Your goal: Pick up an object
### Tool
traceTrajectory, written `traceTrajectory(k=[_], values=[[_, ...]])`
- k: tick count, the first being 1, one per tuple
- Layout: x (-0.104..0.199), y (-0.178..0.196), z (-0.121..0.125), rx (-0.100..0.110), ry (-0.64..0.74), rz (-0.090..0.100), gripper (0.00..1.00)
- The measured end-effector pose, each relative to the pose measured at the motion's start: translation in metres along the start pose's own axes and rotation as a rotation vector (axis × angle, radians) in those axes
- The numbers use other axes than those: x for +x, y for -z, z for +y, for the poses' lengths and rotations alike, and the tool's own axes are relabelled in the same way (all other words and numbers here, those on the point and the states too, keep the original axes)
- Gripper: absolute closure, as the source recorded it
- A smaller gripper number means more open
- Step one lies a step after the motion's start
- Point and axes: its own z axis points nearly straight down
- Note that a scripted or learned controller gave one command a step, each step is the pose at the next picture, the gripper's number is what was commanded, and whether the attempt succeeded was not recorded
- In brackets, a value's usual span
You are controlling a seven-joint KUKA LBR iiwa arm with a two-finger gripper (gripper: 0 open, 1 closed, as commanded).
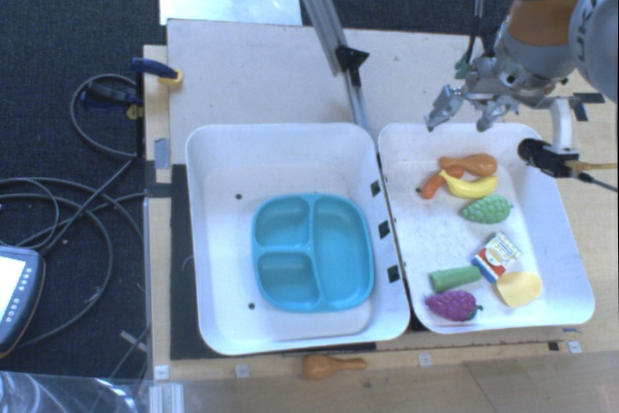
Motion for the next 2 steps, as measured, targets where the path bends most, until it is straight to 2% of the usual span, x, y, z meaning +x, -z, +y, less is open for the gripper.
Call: traceTrajectory(k=[1, 2], values=[[0.000, 0.000, 0.000, 0.000, 0.000, 0.000, 0.00], [-0.008, -0.048, -0.006, 0.004, -0.006, -0.001, 0.00]])
